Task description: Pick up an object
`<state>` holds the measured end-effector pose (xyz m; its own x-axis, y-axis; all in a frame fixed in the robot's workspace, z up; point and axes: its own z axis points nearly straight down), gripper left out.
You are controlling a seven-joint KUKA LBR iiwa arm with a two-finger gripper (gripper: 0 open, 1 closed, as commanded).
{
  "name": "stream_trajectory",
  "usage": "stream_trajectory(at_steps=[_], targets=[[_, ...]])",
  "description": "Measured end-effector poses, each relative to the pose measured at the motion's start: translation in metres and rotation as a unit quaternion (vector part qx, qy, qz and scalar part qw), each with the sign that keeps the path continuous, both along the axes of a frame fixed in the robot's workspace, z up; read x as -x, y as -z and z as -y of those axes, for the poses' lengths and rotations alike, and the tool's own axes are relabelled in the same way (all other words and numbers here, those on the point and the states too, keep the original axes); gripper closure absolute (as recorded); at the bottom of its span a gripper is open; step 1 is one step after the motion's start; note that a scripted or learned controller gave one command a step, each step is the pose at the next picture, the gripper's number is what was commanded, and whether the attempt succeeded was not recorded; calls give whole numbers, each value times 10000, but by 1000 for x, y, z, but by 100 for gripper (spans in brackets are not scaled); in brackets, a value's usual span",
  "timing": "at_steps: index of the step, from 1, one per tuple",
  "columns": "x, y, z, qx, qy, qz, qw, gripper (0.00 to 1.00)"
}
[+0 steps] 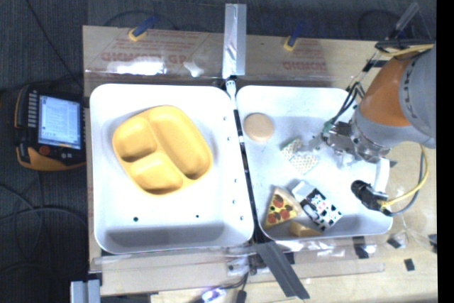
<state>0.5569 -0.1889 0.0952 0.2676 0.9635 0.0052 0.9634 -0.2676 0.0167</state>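
Grey two-finger gripper (pixel 339 147) hovers at three o'clock in the right white bin (pixel 323 97) — grip state indiscernible; approach step. White perforated mesh piece (pixel 301 160) lies just beside — next: descend, close.

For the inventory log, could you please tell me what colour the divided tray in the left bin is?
Yellow: the divided tray shows clearly in the camera view.

Around the pizza slice (pixel 281 208): the black-and-white block (pixel 319 208) crowds its right side, the bin wall (pixel 250 202) hems its left, and open floor lies above toward the round disc (pixel 259 126).
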Motion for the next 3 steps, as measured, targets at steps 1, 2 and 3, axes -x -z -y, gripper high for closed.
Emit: stream_trajectory(at_steps=[1, 2, 3], targets=[[2, -42, -55, -2, 574, -122, 9983, 0], [68, -13, -42, -12, 731, -131, 9972, 0], [46, -1, -55, -13, 677, -124, 9976, 0]])
